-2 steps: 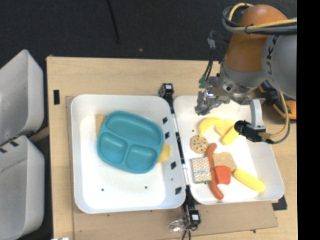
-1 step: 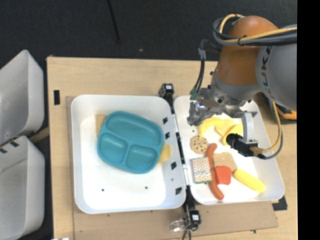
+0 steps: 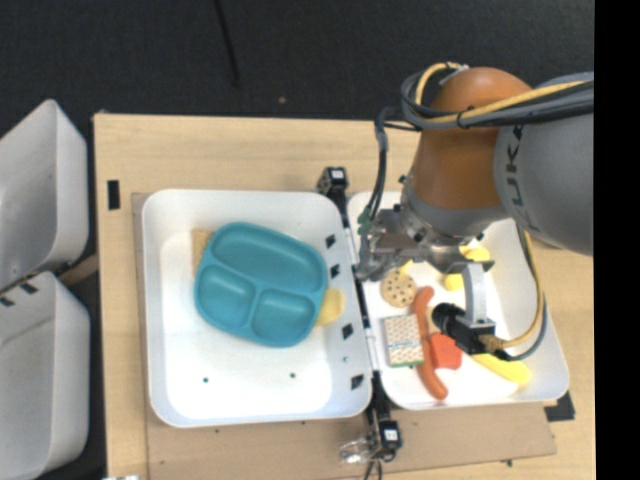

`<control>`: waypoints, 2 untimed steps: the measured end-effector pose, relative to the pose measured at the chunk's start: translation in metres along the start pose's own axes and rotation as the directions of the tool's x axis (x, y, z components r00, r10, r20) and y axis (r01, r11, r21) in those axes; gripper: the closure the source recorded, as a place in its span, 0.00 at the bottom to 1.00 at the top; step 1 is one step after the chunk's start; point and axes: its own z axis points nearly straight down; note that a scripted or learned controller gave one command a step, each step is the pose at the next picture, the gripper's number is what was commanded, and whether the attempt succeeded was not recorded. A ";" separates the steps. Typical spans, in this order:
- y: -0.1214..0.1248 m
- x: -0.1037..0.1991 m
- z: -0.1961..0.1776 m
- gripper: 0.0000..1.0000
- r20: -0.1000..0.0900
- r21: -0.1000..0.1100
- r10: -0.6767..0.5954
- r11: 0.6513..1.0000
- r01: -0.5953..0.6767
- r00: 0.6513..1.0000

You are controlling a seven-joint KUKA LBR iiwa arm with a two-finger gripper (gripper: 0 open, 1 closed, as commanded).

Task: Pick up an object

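Note:
The arm reaches in from the right over the right bin [image 3: 548,368], its orange band above the wrist. My gripper [image 3: 374,252] hangs low at this bin's left wall, near the divider. Just below it lies a round speckled cookie [image 3: 398,288]. A red sausage [image 3: 427,336] lies lengthwise in front of the cookie, with a checked waffle square [image 3: 402,340] to its left and a small orange-red piece [image 3: 447,355] to its right. A yellow banana [image 3: 505,369] rests near the front right corner.
The left bin [image 3: 170,368] holds a blue divided plate [image 3: 262,284], with a yellow piece [image 3: 331,306] at its right edge and a tan piece [image 3: 199,244] poking out at its upper left. Small yellow pieces [image 3: 478,255] lie under the wrist.

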 end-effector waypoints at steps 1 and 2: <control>0.002 0.005 0.005 1.00 0.000 0.000 0.001 1.000 -0.001 1.000; -0.005 -0.001 0.000 1.00 0.000 0.000 0.005 1.000 -0.005 1.000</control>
